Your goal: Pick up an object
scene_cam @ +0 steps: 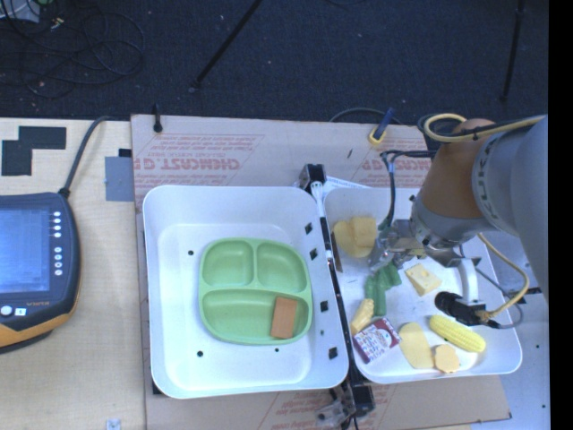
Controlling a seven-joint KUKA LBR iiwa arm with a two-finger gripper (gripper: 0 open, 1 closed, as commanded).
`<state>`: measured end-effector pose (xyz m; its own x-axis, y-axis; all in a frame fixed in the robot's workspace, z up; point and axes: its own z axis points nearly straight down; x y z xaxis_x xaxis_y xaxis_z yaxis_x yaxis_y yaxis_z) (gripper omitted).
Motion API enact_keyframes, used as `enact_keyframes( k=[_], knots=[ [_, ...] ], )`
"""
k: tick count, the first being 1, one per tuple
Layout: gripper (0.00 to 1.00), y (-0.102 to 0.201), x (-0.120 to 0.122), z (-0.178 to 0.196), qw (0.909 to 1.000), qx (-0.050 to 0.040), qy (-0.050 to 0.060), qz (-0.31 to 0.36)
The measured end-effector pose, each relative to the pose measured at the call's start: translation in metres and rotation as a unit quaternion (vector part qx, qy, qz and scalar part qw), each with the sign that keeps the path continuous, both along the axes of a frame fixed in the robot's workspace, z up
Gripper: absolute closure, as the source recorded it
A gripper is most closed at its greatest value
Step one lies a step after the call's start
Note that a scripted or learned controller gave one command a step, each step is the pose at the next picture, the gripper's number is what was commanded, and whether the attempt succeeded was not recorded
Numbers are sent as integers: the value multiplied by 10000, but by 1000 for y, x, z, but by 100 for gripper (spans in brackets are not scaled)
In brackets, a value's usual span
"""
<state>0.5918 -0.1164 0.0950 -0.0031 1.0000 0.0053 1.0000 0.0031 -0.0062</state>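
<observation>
From the overhead camera I see the gripper down in the right bin, on the green item, but I cannot tell whether it grips it. The pale yellow lump sits just left of the tool and the cheese wedge just right; I judge crowding could spoil the lift or nudge a neighbour

The divided plate lay in the left bin, with a block in its near right compartment. Right of the plate, the right bin held a corn cob, a packet and other food pieces.
</observation>
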Motion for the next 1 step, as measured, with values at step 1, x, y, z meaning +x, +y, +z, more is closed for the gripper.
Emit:
enact_keyframes(
  k=[1],
  knots=[
    [100,53,-43,140,10000,-17,-49,13]
  ],
)
